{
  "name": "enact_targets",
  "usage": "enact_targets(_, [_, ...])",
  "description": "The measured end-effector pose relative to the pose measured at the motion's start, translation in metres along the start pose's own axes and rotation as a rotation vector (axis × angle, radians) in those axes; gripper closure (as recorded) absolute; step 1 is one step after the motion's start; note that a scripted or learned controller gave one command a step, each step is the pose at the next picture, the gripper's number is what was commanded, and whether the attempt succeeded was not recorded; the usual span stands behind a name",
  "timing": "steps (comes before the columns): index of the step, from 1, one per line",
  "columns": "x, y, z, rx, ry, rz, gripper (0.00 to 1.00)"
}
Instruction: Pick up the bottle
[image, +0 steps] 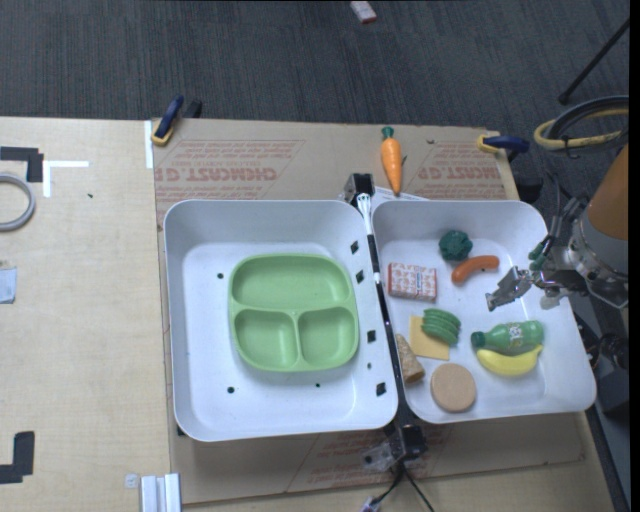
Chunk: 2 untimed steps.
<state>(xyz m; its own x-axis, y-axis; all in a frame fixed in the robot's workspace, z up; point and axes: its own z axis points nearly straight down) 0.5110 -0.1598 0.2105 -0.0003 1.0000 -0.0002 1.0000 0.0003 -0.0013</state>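
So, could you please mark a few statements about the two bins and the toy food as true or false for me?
1. The green bottle lies on its side in the right bin. True.
2. The banana sits in the left bin. False: it lies in the right bin, just below the bottle and touching it.
3. The green divided plate is in the left bin. True.
4. The carrot lies inside the right bin. False: it rests on the cardboard beyond the bins.
5. The gripper holds the bottle. False: it is above the bottle, with nothing between its fingers.
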Motion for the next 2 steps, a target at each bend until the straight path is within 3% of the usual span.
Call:
enact_targets(1, [0.0,0.0,-0.009,0.0,-0.001,0.0,1.0])
enact_targets(2, [-0.028,-0.033,-0.014,0.0,0.0,0.035,1.0])
